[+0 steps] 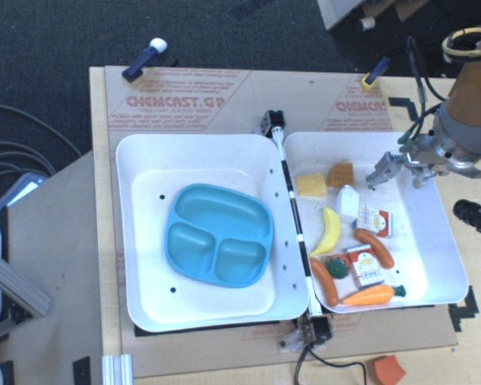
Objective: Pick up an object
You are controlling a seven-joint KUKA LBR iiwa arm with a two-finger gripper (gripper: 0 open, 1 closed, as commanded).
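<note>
The right bin (437,215) holds several toy foods: a yellow block (311,184), a brown bread piece (341,174), a white bottle (349,203), a banana (330,231), a small red-and-white carton (376,221), a red sausage (374,247), a tomato (337,268), a red box (365,265), a carrot (369,296) and a hot dog (323,282). My gripper (401,171) hangs over the bin's upper right part, right of the bread piece. Its fingers (380,172) are spread open with nothing between them.
A blue divided plate (219,235) lies in the left bin (136,215). A black divider clip (272,122) sits between the bins at the far edge. A blue clamp (143,60) and a yellow-tipped clamp (374,74) hold the brown board. An orange block (387,370) rests at the front.
</note>
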